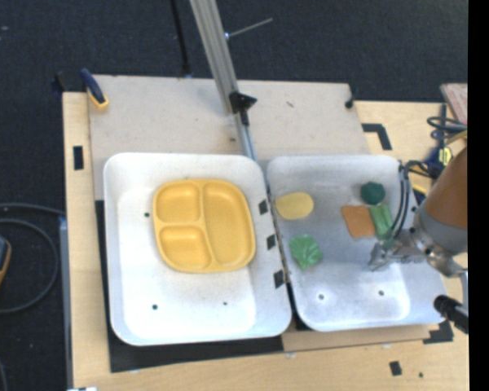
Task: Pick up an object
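The right bin [342, 312] holds several small objects. A pale yellow round piece [294, 205] lies near its left wall, with a light green crumpled piece [305, 251] just below it. An orange flat piece [359, 221] sits mid-bin, touching a green bar [381, 218] on its right. A dark green ball [372, 192] rests above them. My gripper [381, 257] is low over the bin floor, just below the green bar and the orange piece. I see nothing held in it.
The left bin [130, 300] carries a yellow divided plate [204, 224]. A metal pole [216, 47] rises from the bench behind the bins. The arm's orange band [450, 194] stands over the right bin's right wall. Cables [440, 137] lie at the far right.
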You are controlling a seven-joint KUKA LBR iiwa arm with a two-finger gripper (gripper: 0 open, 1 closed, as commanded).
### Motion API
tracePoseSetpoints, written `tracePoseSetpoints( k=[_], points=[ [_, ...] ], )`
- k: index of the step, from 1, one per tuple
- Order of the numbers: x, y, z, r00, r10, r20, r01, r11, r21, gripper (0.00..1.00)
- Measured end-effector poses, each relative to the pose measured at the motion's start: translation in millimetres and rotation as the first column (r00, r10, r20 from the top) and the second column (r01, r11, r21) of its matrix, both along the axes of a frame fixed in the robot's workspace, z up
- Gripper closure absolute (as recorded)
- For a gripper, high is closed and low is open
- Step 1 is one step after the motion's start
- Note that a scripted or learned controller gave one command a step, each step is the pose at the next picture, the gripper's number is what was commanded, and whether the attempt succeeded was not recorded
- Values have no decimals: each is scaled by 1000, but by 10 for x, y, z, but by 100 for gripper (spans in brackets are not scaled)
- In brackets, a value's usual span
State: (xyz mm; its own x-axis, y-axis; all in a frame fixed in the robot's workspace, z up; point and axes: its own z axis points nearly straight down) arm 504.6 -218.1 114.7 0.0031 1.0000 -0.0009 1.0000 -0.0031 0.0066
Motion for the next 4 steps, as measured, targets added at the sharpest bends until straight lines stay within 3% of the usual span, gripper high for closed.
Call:
tracePoseSetpoints(
  k=[2, 3, 4],
  points=[
    [87, -73, 1277, 1000, 7, 2, -7, 1000, -4, 100],
    [97, -88, 1437, 1000, 8, -2, -8, 1000, -2, 100],
    [51, 344, 1435, 1000, 9, -4, -9, 1000, 1, 100]
  ],
)
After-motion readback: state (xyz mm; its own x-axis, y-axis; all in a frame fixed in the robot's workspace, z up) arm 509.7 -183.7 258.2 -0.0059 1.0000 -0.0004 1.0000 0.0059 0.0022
